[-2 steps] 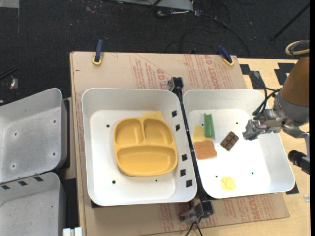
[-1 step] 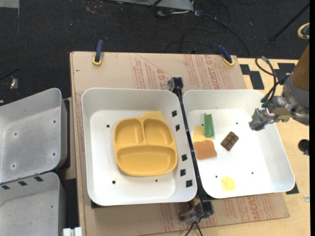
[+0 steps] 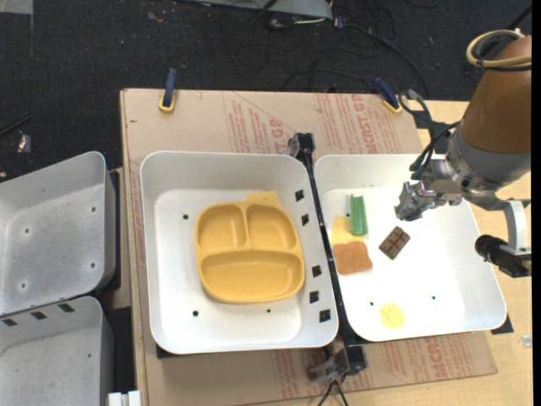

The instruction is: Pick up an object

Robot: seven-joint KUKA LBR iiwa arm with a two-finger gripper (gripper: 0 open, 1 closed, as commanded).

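Hovering over the right bin [image 3: 482, 252], pincer [image 3: 412, 205] sits just far-right of the brown block [image 3: 394, 243]; finger spacing cannot be told, nothing seen held.

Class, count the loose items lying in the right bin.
5: green stick, pale yellow piece, orange slab, brown square, yellow blob. The arm may hide more.

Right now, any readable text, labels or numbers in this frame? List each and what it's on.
"MACRO..." in red print, repeated and upside down, along the far edge of the brown board under the bins; only partly readable.
More red print along the board's near edge below the right bin: too blurred to read.
No readable text on the yellow tray, the green piece or the brown piece.
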